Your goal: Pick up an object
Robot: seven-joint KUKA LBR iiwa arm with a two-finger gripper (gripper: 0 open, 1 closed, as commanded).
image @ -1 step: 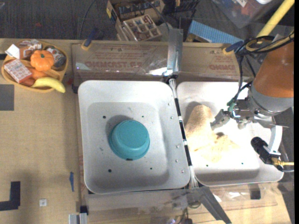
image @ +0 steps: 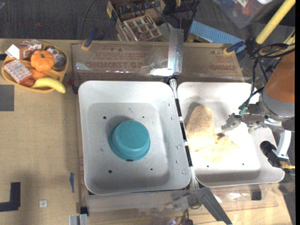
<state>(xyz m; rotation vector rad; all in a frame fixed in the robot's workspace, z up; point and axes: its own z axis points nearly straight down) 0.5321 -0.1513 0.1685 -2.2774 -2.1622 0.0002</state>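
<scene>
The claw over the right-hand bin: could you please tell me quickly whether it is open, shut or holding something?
Claw: cannot be told from this view. It hangs over the right bin, beside the tan object.

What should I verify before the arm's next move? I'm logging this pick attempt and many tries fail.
1. Target in reach: tan object lies in the right bin, ok.
2. Gripper over that bin, beside the object: ok.
3. Object between the fingers: not ok, nothing seen there.
4. Finger opening: cannot tell.
5. Teal bowl sits apart in the left bin: ok.
</scene>
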